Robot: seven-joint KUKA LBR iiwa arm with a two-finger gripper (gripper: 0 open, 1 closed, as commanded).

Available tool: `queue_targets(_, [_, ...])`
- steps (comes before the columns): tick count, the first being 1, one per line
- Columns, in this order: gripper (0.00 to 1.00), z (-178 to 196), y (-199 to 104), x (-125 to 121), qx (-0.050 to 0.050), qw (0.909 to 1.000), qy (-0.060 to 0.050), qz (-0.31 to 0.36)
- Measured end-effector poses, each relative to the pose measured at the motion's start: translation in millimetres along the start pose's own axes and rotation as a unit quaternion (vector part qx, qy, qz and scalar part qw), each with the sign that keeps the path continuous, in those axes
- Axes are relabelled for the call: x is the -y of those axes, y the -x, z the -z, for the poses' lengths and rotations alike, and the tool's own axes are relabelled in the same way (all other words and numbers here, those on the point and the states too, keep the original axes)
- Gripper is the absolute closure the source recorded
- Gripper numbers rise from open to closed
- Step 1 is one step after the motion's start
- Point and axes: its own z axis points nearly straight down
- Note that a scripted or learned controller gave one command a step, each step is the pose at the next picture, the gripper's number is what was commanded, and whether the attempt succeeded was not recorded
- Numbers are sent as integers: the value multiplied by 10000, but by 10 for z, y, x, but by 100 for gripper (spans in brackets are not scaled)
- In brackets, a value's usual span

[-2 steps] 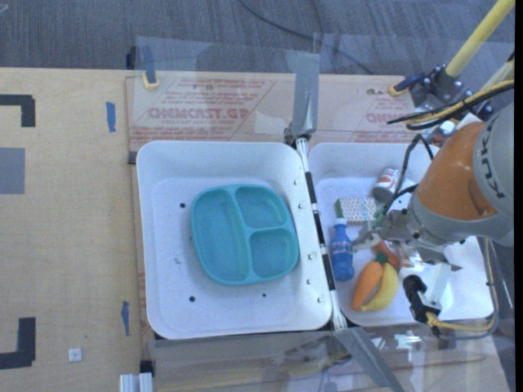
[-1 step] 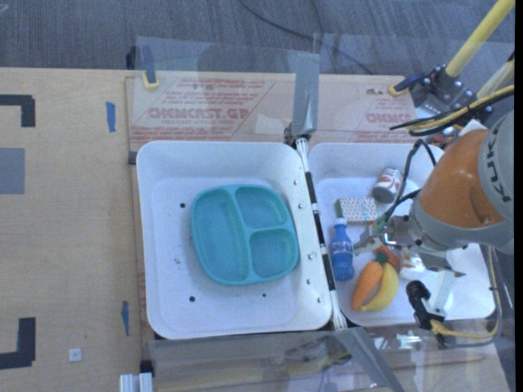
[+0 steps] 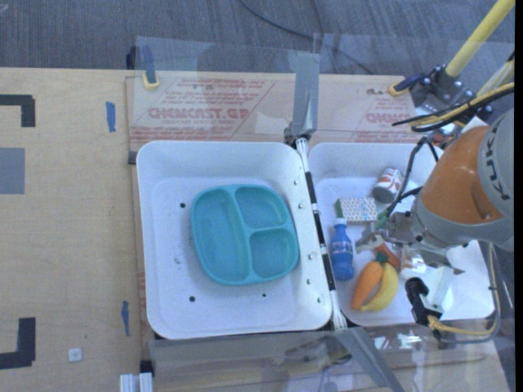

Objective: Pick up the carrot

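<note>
Fingers [image 3: 384, 247] state unclear, directly above carrot [image 3: 368, 283] top; carrot beside banana [image 3: 386, 291].

End effector [image 3: 384, 245] just above carrot [image 3: 367, 283] and banana [image 3: 385, 291] (right bin [image 3: 327, 163]), beside blue bottle [image 3: 341, 251]

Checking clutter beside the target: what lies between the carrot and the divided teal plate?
In the camera view, a blue bottle and the bins' adjoining white walls lie between the carrot and the teal plate.
</note>
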Motion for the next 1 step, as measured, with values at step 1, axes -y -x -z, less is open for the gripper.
queue_targets(1, [0,3,-4,39,11,10000,37,-66])
